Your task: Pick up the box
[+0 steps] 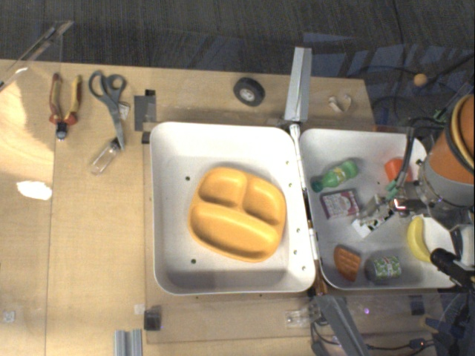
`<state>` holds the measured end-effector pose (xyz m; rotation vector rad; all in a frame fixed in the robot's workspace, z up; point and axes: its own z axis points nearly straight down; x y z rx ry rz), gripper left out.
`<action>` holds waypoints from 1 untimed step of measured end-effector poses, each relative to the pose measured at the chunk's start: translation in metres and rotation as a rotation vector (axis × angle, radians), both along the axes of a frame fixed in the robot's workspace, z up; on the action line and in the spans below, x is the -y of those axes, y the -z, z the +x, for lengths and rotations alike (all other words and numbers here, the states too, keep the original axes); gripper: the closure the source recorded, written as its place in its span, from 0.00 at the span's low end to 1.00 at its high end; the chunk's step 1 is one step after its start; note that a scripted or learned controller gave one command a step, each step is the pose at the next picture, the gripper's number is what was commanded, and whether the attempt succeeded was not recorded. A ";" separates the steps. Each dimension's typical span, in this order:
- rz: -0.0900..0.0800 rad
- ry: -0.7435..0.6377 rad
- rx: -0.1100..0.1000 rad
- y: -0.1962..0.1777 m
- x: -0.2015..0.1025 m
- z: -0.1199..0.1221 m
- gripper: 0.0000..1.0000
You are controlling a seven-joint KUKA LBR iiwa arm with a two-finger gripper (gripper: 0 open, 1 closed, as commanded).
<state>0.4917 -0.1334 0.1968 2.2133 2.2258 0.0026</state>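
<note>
Bench [89, 273] of pale wood fills the near part of the view, and on it stand two shallow white bins side by side. At the near edge of the right bin [326, 273] lie a brown, loaf-like item [346, 262] and, just beside it, a round speckled grey-green object [384, 268]. A yellow banana-shaped piece [417, 239] lies a little farther back by the right side, partly covered by the arm [453, 169], grey with an orange band, which reaches in from the right. The gripper [377, 215] sits low over the middle of that bin, its tips above a scrap of white; whether its fingers are spread or closed cannot be told from this angle, and nothing is clearly seen between them. The box [339, 202], small and purple-pink, lies flat just to the left of the gripper tips, near them but seemingly apart. Beyond it a green bottle [334, 175] lies tilted on its side, and an orange-red item [395, 169] shows near the arm. The left bin [171, 265] holds a large yellow-orange moulded lump [237, 212] with three rounded lobes. Farther off on the bench lie scissors [111, 102], red-handled pliers [63, 102], a roll of black tape [249, 90] and an upright grey metal bar [299, 84] at the bins' joint.
</note>
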 end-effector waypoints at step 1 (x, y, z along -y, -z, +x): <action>-0.001 -0.059 0.009 0.089 -0.044 0.087 0.00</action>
